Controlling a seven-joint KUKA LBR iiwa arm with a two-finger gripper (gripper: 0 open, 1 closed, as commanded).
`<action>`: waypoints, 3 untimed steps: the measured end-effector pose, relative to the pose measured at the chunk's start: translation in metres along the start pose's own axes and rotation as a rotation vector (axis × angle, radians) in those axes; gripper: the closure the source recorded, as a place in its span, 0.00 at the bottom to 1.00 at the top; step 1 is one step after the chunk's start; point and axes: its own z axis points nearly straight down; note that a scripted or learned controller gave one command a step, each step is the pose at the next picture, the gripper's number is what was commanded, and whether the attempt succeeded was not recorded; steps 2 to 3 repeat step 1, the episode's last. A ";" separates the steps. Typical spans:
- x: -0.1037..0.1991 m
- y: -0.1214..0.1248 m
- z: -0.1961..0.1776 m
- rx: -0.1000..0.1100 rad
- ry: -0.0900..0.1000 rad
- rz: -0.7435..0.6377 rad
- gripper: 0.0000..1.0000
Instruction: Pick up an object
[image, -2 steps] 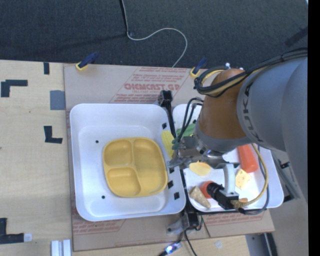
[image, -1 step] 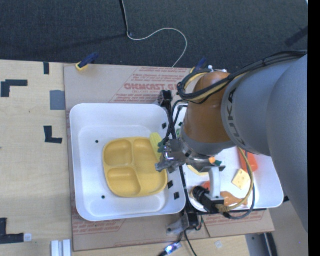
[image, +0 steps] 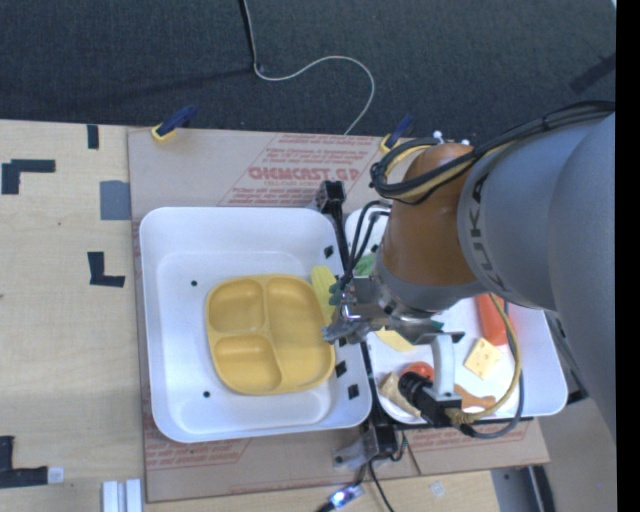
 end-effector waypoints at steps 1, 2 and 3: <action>0.006 0.003 0.003 0.000 0.000 -0.002 1.00; 0.006 0.003 0.003 0.000 0.000 -0.002 1.00; 0.006 0.003 0.003 0.000 0.000 -0.002 1.00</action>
